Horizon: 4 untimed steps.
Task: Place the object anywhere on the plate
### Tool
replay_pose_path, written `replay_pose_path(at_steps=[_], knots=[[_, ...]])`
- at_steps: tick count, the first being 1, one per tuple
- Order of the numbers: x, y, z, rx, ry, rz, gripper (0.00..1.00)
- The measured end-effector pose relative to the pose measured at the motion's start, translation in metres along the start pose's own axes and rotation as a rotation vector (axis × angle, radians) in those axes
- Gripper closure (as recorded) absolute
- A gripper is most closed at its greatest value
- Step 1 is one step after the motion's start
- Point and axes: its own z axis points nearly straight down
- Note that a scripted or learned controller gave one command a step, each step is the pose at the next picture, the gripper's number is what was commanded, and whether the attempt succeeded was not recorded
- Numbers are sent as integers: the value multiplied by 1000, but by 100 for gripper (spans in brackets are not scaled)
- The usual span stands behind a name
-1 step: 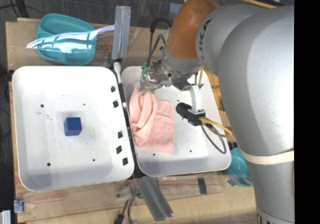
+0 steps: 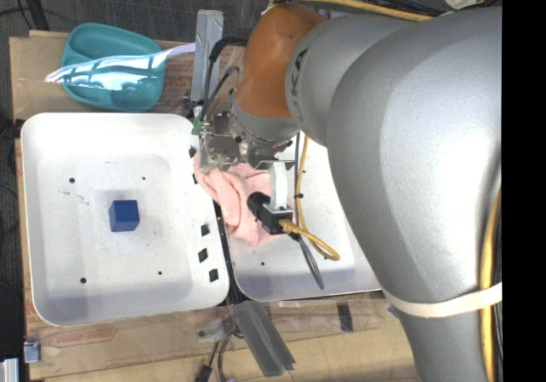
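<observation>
Item: one-arm pick/place station, slant view from above. Arm [image 2: 409, 116]: grey, orange band [image 2: 273, 56] above wrist, reaches in from right and covers most of right bin [image 2: 281, 286]. Pincer [image 2: 223, 150]: low over the ridge btw the two bins, far half; open or closed, cannot tell, wrist hardware hides it. Pink cloth [image 2: 235, 193]: crumpled, just near of pincer and touching or under it, lying across right bin's left wall, w/ its left edge reaching toward left bin [image 2: 51, 286]. Likely the task obj., judged by arm position; held or merely lying there, cannot tell. Blue cube [image 2: 124, 215]: alone, approx. centre of left bin, well apart from pincer; other candidate obj. Black fitting [image 2: 263, 210] and yellow cable [image 2: 316, 244]: on right side of cloth, cable trailing nearward over right bin. Teal scoop [image 2: 111, 65]: on counter [image 2: 77, 333], far left, outside bins. Plate: cannot ID w/ certainty. Risks (est.): cloth is limp, so a pinch may catch one fold only and slip on lift; cloth draped on bin wall may snag or drag along ridge; loose cable near cloth may tangle w/ it; w/ target unidentified, release may land in a bin, not on plate.
</observation>
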Motion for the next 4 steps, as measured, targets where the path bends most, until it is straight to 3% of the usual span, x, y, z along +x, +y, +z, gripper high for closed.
replay_pose_path(at_steps=[1, 2, 3, 4], knots=[[64, -36, 20, -1, -1, -189, 100], [137, -59, 18, -2, -2, -281, 100], [172, -66, 4, -2, -2, -233, 100], [106, -65, -37, -6, -1, -354, 100]])
